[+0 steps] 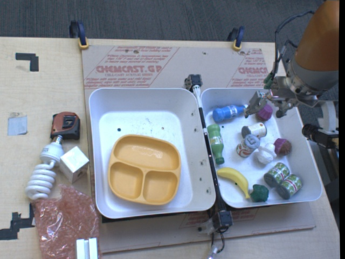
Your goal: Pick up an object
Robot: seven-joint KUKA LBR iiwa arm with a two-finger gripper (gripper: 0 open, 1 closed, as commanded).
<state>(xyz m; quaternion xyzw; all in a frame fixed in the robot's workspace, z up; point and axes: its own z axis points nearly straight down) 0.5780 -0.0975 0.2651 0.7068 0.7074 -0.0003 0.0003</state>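
Tool point(265, 104) low over the far part of the right bin point(307, 139), fingers spread, a small purple object point(264, 112) between them — whether the pads actually touch it, cannot tell. Grey arm with orange band point(322, 34) entering from the right.

Right bin contents: blue bottle point(228, 113) lying near the far-left corner; green bottle point(216, 143) along the left wall; banana point(237, 180) near the front, a dark green piece point(259, 193) at its tip; two green-labelled cans point(283, 180) side by side at front right; a maroon ball-like object point(282, 145) by the right wall, white lump point(264, 155) just beside it; small white cylinder point(255, 130) and a printed can point(248, 145) in the middle.

Left bin point(102, 144): yellow divided plate point(144, 169), flat, three compartments.

On the counter point(32, 101), left of the bins — tape measure point(66, 125), spiral light bulb point(45, 169), white cube point(74, 161), reddish mesh bag point(64, 220).
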